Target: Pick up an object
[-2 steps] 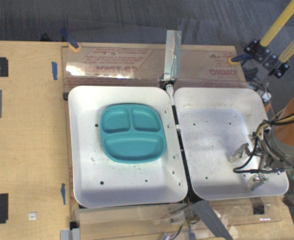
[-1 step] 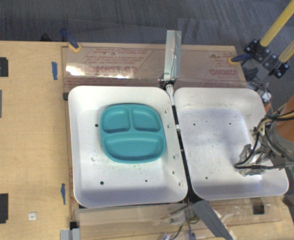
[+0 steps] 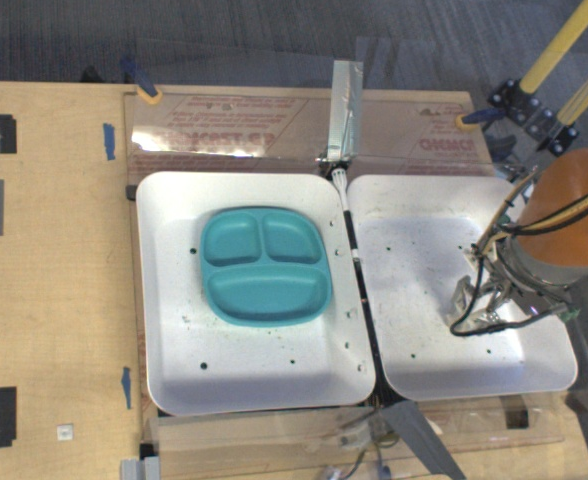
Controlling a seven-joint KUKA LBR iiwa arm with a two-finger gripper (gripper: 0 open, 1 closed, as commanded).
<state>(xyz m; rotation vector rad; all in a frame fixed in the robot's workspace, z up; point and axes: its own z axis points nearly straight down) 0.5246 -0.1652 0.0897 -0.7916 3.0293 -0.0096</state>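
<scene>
1. Gripper point(image 3: 479, 306) is seen low over the right bin point(image 3: 414, 268), near that bin's right side; whether it is open or closed cannot be told, and nothing can be made out held in it.
2. Bench point(image 3: 44, 268) is seen as the largest thing, carrying both bins.
3. Left bin point(image 3: 164, 298) is set just beside the right bin, their inner rims touching.
4. Arm point(image 3: 569, 218), with its orange band, is seen at the right bin's right edge.
5. Teal tray point(image 3: 266, 266), three-compartment, is laid flat in the middle of the left bin, well apart from the gripper.
</scene>
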